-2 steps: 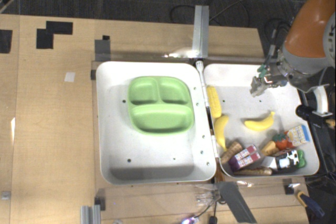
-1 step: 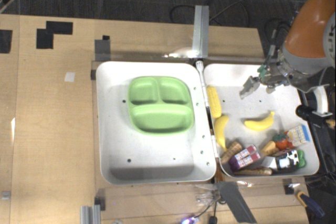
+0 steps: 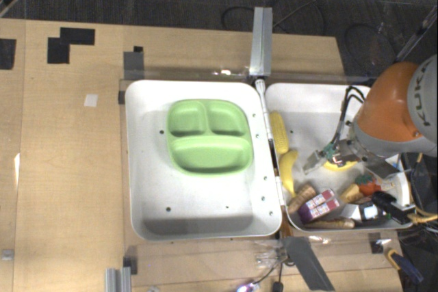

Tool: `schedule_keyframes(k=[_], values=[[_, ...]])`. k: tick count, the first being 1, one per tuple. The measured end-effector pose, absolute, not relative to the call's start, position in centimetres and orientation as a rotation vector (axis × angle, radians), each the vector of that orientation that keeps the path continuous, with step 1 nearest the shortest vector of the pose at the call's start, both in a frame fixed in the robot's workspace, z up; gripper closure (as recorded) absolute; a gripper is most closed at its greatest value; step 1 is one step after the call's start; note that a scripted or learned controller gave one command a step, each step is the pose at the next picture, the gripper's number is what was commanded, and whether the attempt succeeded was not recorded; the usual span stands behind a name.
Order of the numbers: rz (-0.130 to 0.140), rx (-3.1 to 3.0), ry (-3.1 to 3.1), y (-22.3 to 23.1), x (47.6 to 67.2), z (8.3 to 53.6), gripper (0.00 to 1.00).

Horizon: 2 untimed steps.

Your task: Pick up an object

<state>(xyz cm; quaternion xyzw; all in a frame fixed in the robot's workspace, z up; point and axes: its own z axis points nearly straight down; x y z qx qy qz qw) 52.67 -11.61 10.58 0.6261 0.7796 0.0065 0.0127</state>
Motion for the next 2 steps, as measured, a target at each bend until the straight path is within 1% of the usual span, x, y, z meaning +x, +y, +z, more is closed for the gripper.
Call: schedule_keyframes(k=[1,2], values=[[0.027,2.079,2.313,-13.3,58.1,9.9,0.0],[0.01,1.687,2.632,-13.8,63.5,9.0,0.0]])
